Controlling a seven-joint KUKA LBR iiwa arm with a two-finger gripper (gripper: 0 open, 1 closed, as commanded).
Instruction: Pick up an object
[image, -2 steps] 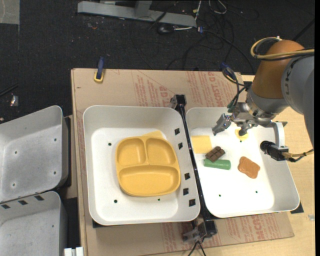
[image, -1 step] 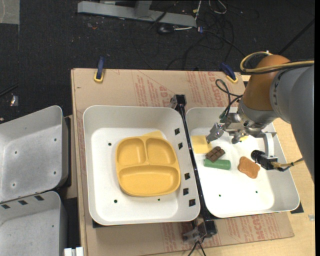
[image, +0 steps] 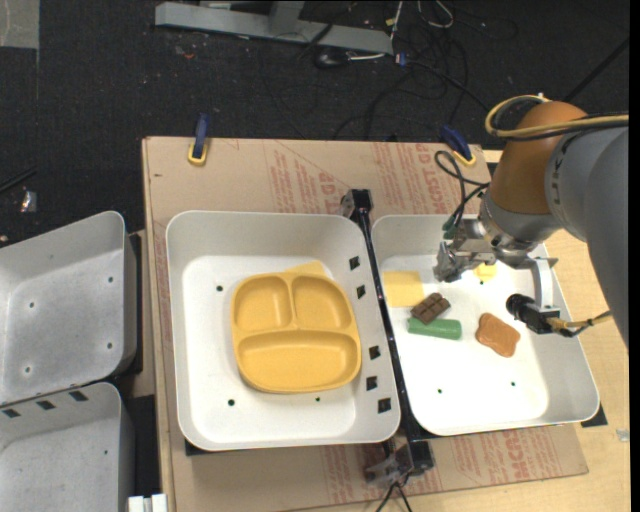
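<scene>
Two white bins side by side on the tabletop (image: 260, 165): left bin (image: 195, 330) with a yellow divided tray (image: 296, 332), right bin (image: 520, 395) with the loose pieces. Gripper (image: 462, 258) low over the back of the right bin, close above a small yellow piece (image: 486, 270) that peeks out just beside it. Fingers lost against the dark wrist hardware, so open or shut: cannot tell. Nothing visibly held.

Candidates in the right bin: a pale yellow block (image: 402, 288) by the dividing wall, a brown block (image: 431, 307) just beside it, a green block (image: 436, 328) touching or nearly touching the brown one, an orange-brown piece (image: 498, 335) a little apart to the right.

Step in hand, by the look of it: the approach or descent, no lift yet. Next move likely calls for settling squarely on one piece, closing, then rising straight up. Brown and green blocks crowded together, so some risk of nudging a neighbour there.

Hard to read: most of the small yellow piece, covered by the gripper; the exact shape of the orange-brown piece; the arm cut off at the right.
</scene>
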